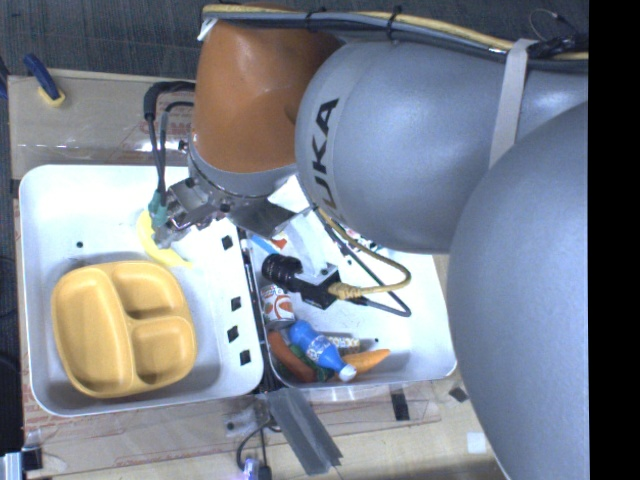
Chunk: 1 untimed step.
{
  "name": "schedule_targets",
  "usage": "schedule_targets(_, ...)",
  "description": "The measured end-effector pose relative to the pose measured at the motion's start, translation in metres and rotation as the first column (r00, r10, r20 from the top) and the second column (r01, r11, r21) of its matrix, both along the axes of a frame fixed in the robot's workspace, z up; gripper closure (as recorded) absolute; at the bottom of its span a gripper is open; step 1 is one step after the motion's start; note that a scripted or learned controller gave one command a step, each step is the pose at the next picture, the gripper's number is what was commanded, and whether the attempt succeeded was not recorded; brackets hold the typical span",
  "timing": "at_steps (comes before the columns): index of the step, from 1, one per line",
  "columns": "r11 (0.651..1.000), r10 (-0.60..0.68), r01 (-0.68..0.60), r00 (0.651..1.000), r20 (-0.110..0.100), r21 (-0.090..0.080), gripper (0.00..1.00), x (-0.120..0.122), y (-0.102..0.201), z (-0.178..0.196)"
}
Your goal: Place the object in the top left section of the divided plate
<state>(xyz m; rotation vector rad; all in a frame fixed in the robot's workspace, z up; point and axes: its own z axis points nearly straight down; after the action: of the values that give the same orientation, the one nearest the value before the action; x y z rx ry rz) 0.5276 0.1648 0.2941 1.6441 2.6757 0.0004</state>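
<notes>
Grey arm (430,118) is overhanging both bins, gripper (170,218) (jaw state indiscernible) hovering beside the yellow divided plate (122,323).

The divided plate (122,323) lies uncovered in the left bin (40,268), while toys (320,353) crowd the right bin (425,318).

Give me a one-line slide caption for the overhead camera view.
KUKA arm leans over two white bins; yellow divided plate in the left one, small objects in the right.

A pale wooden bench (90,118) under even light, with dark ribbed flooring (100,13) beyond its far edge
</notes>
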Motion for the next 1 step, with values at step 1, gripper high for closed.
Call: schedule_targets(1, 1.0, 0.007, -0.007, 1.0, 0.0, 0.0, 1.0, 0.0003, 0.0013, 0.0098)
